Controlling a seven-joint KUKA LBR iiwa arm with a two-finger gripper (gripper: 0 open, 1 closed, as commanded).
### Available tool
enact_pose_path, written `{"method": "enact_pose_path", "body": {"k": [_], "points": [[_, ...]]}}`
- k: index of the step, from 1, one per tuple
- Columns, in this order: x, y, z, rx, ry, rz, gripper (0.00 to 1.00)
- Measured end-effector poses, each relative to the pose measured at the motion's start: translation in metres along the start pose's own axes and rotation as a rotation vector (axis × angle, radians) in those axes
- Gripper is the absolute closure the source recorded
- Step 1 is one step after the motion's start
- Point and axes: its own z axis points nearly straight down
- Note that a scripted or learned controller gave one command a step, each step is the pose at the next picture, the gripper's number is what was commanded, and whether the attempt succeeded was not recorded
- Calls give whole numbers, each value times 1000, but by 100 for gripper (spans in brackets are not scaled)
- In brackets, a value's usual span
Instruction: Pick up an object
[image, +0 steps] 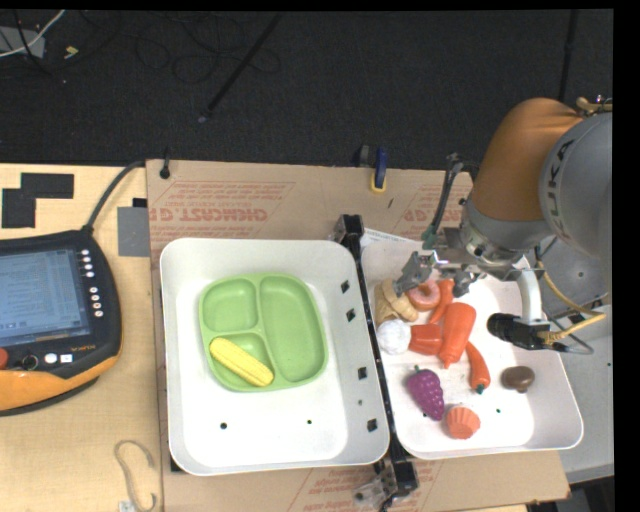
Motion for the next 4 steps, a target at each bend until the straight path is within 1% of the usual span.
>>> {"method": "enact_pose_path", "body": {"k": [1, 2, 3, 4], "points": [[0, 3, -9, -15, -2, -1, 0], [-2, -4, 38, -9, -1, -2, 0], [2, 2, 99, -13, -3, -2, 0], [1, 2, 100, -14, -3, 3, 0]]}}
